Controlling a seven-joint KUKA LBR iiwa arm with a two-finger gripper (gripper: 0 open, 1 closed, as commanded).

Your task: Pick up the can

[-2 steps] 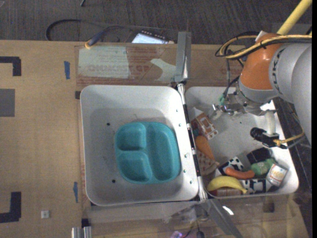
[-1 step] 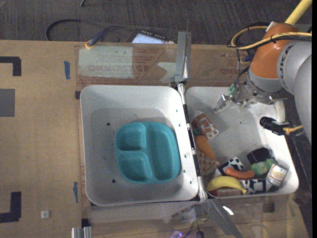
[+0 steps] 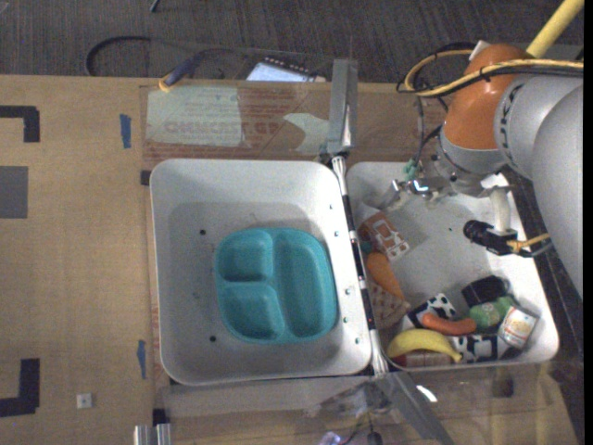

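Landmark: the right shallow white plastic bin (image 3: 435, 225). The grey arm with its orange band (image 3: 482, 100) comes in over the bin's far right corner; its two-finger gripper (image 3: 414, 188) hangs above the bin's far wall area, over bare white floor. Cannot tell how the claw stands, the tip is too small and blurred.

Open room: the far half of that bin is mostly bare. The near half is crowded.

The small cylindrical can with pale label and red rim (image 3: 517, 326) sits at the near right corner of that bin, close against the right wall. It looks tilted, long axis running roughly from near left to far right, but that is hard to tell. A green rounded object (image 3: 489, 315) lies just beside it, toward the bin's middle, and a black block (image 3: 483, 290) just beyond that. A yellow banana (image 3: 422, 345) lies along the near wall.

The teal divided tray (image 3: 275, 284) lies in the left white bin (image 3: 176, 248), well apart across the shared wall.
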